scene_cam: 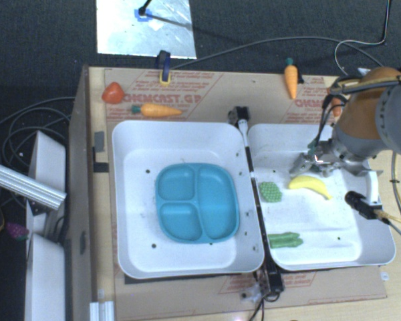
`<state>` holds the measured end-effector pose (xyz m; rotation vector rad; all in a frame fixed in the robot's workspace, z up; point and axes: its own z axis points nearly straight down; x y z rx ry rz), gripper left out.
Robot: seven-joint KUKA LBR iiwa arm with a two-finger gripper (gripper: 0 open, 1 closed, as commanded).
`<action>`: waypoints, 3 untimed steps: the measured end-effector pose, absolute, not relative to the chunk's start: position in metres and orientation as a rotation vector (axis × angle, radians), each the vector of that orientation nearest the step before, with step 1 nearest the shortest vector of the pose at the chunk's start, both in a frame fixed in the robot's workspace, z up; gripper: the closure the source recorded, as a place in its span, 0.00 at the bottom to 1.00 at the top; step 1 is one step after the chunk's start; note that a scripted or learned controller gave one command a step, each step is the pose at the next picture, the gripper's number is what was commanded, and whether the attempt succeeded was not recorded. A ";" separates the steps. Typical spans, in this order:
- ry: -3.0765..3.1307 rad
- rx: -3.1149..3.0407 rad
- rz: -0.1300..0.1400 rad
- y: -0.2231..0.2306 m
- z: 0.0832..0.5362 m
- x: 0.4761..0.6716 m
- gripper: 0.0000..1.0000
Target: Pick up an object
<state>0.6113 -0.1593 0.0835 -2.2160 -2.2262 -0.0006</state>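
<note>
Low over the right bin (381, 246), the gripper (316, 159) hangs just above the upper end of the banana (310, 185); whether it is clenched or released cannot be told from this angle, and nothing can be seen held in it. The grey arm (387, 122) with its orange band reaches in from the right.

The right bin holds three things — the yellow banana near its middle, lying flat on the bin floor; a small round green piece with a bumpy surface (271, 192) near the divider, just left of the banana; and a long green vegetable (284, 240) lying flat toward the front edge, well apart from the other two.

The left bin (130, 179) holds a blue plate (197, 202) with three compartments, set roughly in the middle.

On the desk (207, 92) behind the bins lie a red tomato-like piece (113, 93) at the left, a carrot (155, 110) lying flat beside it, and another carrot (291, 80) above the right bin — all outside the bins.
</note>
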 end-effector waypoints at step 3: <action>-2.227 -2.224 -0.002 -0.202 0.125 0.638 0.00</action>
